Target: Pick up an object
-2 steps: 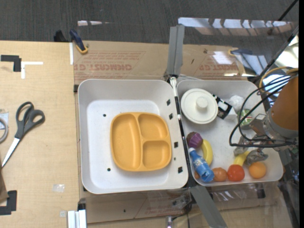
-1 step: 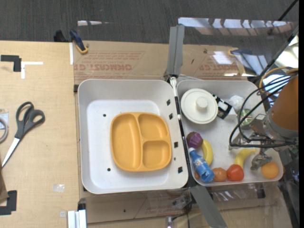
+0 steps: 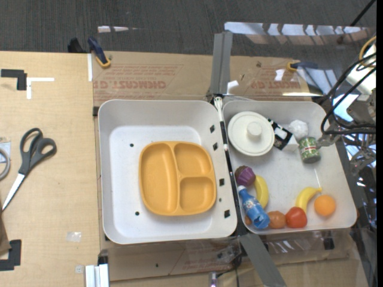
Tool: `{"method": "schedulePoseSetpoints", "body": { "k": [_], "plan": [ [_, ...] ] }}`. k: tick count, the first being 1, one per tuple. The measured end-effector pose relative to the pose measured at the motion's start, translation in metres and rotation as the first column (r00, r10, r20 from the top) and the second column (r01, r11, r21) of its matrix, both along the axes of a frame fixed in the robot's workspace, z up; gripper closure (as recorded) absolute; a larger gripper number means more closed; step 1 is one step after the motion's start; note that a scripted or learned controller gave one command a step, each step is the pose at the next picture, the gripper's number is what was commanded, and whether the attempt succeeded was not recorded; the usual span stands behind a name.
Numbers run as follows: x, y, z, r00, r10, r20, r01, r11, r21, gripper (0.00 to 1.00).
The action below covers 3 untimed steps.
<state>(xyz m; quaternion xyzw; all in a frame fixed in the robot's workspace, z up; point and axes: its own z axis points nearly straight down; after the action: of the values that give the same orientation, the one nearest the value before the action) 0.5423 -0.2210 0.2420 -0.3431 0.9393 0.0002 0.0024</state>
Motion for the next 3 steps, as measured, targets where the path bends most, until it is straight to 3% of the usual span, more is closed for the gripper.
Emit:
{"method": "schedulePoseSetpoints", "body": {
  "k": [1, 2, 3],
  "plan": [
    [0.089, -0.001, -0.117, 0.999, -0.044, 0.012, 0.044, 0.999, -0.003, 0.00],
    [0.041, -0.001, -0.129, 0.996, -0.070, 0.046, 0.070, 0.997, -0.008, 0.00],
    [-0.035, 0.000, -0.149, 0.985, -0.170, 0.001, 0.170, 0.985, -0.001, 0.00]
  ]
}}
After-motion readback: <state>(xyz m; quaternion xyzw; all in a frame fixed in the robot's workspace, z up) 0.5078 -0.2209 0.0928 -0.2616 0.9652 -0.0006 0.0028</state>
